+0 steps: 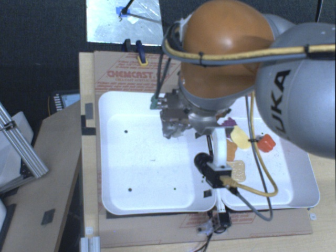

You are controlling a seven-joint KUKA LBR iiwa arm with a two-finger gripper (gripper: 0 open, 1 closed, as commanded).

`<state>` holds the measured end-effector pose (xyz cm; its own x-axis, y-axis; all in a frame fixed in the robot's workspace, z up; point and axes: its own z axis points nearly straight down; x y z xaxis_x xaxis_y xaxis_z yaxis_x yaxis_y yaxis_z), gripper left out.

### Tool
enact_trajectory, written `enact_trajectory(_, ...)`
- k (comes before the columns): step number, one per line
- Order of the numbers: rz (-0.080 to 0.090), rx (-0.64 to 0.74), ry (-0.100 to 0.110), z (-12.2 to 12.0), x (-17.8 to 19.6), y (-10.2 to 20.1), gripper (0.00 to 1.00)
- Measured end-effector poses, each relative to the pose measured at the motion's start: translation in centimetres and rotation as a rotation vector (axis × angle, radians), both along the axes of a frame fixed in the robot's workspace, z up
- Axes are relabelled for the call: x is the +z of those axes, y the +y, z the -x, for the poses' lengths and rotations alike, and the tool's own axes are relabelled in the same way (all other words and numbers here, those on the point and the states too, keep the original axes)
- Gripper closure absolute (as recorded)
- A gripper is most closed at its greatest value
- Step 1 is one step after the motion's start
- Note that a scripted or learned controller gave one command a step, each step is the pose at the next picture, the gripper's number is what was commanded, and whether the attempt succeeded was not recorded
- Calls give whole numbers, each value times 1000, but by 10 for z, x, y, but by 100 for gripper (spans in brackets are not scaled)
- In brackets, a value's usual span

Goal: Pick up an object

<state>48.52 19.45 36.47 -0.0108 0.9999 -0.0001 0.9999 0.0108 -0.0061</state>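
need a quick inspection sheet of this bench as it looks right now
surface: two white bins side by side on brown board; left bin shows bare floor with a few dark specks; right bin partly hidden by the arm.
job's things: in the right bin, a yellow piece, an orange-red piece, a purple piece and a tan piece, lying close together.
clutter: nothing seen.
grippers: hand sits over the left bin's right part, near the divide; nothing visible between its parts.
cables: yellow cable loops over the right bin; more wires at the front edge.
surroundings: blue clamp at the board's back edge, foil sheet behind, metal rail at left.
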Motion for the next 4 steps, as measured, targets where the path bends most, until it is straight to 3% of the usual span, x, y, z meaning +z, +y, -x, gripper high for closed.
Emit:
enact_trajectory(1,-1,-4,-8,-38,-28,42,100)
enact_trajectory(2,1,-16,-2,-5,-62,-53,100)
enact_trajectory(3,-1,-16,-18,-3,22,-112,100)
enact_trajectory(4,-4,-3,-17,-2,114,-63,100)
